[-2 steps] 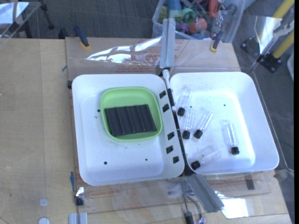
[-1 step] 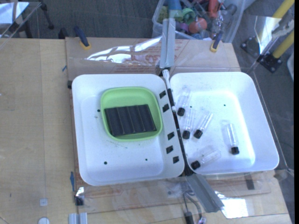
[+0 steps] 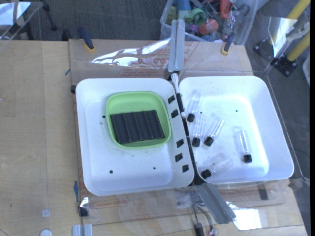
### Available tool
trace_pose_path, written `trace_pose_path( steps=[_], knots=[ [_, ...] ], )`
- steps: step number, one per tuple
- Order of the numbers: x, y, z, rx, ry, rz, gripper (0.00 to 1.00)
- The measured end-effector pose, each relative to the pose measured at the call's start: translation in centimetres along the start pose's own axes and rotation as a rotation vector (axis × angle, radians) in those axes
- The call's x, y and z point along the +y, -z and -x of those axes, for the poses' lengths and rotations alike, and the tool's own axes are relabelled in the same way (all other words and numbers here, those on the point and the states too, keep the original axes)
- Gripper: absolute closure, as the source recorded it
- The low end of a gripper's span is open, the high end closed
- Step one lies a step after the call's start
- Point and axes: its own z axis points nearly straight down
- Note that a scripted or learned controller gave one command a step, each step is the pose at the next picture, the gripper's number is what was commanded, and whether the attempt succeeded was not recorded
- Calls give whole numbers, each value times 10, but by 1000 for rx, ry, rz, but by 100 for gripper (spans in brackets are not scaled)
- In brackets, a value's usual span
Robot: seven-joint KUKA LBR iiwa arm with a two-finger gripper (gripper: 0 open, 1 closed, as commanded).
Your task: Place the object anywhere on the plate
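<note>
Tool state: cannot tell from this frame, so no grasp is claimed.

The task's thing is most likely the dark ribbed slab (image 3: 137, 126). It lies flat on the green plate (image 3: 114, 103), inside the rim and roughly centred, long side running left-right. The plate sits in the left bin (image 3: 93, 173), towards its far half. Judging by that, the placement looks already met.

Handling, as a guess: the slab looks stiff, flat and light, with a matte grooved top, so not very slippery. It is low, and the plate's raised rim crowds its edges. Best hold would be across the short width, pinching the near and far long edges, coming straight down.

The other candidates are the clear tubes with black caps in the right bin (image 3: 275, 132). They look light, smooth and round, so they are likely to roll and slip. Take one mid-body, across its axis.

Counts:
- Bins: two, side by side on the surface (image 3: 34, 132).
- Plate: one.
- Slab: one.
- Tubes: five. One is far-left (image 3: 194, 103), two are mid (image 3: 200, 128) (image 3: 215, 128), one is right (image 3: 241, 140) and one is near (image 3: 218, 162).
- Small black tabs along the divider: five, I think.
- One clear tub of colourful clutter (image 3: 206, 11) beyond the bins.
</note>
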Motion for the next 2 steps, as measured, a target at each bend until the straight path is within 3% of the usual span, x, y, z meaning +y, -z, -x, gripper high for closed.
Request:
trace_pose_path(
  steps=[1,2],
  knots=[
    [-12,1,4,1,114,1,0],
    [-12,1,4,2,114,1,0]
  ],
)
